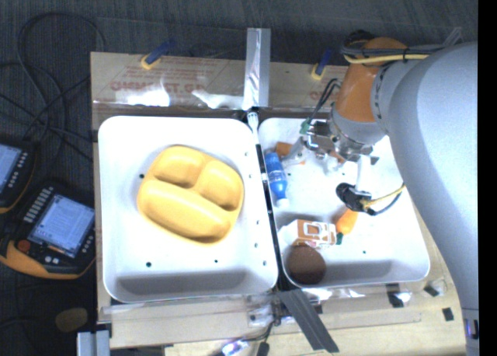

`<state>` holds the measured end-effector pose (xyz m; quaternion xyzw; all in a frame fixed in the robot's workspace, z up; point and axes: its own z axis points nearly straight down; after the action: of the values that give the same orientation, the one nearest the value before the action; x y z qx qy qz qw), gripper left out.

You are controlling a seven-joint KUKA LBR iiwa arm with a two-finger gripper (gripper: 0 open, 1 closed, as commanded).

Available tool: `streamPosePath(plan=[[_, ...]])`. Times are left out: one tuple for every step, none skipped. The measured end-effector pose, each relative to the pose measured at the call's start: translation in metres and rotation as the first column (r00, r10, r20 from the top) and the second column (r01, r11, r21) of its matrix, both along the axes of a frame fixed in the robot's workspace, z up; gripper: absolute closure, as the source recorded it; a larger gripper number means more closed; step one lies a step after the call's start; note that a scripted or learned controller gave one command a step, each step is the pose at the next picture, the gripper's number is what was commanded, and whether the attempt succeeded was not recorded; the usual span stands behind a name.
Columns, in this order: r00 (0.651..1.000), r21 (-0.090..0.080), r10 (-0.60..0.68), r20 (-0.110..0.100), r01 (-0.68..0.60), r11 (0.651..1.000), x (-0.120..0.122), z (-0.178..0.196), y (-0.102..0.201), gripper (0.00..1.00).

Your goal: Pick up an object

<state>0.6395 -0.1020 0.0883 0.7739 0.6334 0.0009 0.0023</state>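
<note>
My gripper (320, 143) hangs over the back part of the right bin (388, 261), under the orange wrist band. A small orange piece (284, 147) lies just left of it. A blue bottle (274, 176) lies along the bin's left wall. Toward the front are a small carrot (347, 221), a white and orange packet (312, 232) and a brown ball (307, 263). Nothing shows between the gripper and the bin floor.
The left bin (124, 269) holds a large yellow loaf-shaped thing (190, 191). The grey arm (443, 152) covers the right bin's right side. A black cable end (347, 191) dangles over the bin. Handheld controllers (46, 226) lie left of the bench.
</note>
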Motion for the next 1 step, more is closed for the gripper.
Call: streamPosePath(plan=[[0.981, 0.000, -0.193, -0.011, 0.193, 0.981, 0.0150, -0.0005, 0.0055, 0.00]])
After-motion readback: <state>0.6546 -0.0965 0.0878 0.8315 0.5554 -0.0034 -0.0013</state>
